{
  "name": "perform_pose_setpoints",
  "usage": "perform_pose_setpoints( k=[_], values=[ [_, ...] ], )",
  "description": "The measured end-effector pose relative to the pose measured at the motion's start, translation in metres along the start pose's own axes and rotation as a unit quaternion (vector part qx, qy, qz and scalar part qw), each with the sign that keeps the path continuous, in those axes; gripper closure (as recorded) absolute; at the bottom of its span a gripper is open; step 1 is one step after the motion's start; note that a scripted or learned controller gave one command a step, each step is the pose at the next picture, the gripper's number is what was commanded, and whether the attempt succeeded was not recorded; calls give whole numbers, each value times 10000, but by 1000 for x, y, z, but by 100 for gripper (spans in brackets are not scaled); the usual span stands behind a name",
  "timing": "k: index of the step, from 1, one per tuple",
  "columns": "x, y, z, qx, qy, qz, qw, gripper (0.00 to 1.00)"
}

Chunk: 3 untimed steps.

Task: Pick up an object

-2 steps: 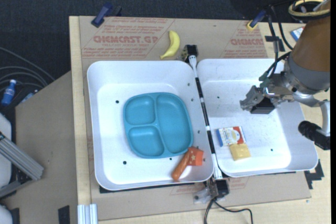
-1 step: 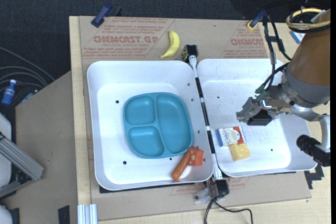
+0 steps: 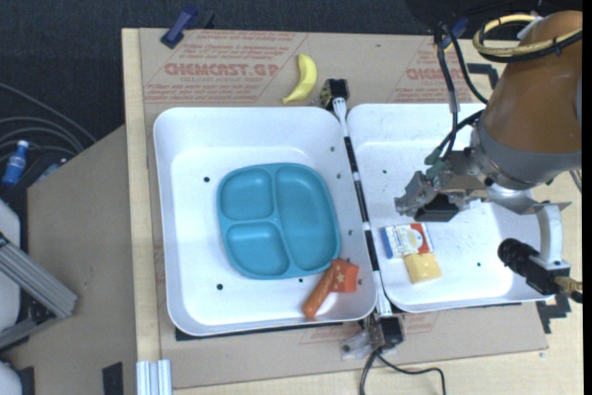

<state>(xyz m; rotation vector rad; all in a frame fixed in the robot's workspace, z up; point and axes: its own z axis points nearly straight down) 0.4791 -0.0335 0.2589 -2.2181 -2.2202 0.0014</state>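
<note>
Bench with two white bins, arm reaching in from the right.
A small white card [image 3: 407, 240] and yellow block [image 3: 424, 268] are lying just below the gripper [image 3: 421, 196], which is hovering over the right bin [image 3: 388, 129]; its state cannot be told.

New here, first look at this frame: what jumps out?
The blue tray in the middle of the left bin, with an orange carrot at its lower right corner. Then the arm's orange band over the right bin, the gripper just above a small box and a yellow block. A banana lies on the bench behind the bins.
</note>
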Motion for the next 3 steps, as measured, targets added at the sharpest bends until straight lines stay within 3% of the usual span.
perform_pose_setpoints(
  k=[1,2,3],
  values=[
    [-35,63,11,-21,-14,5,10000,100],
    [-83,10,7,-3,-8,8,10000,100],
    [4,16,17,1,-1,1,10000,100]
  ],
)
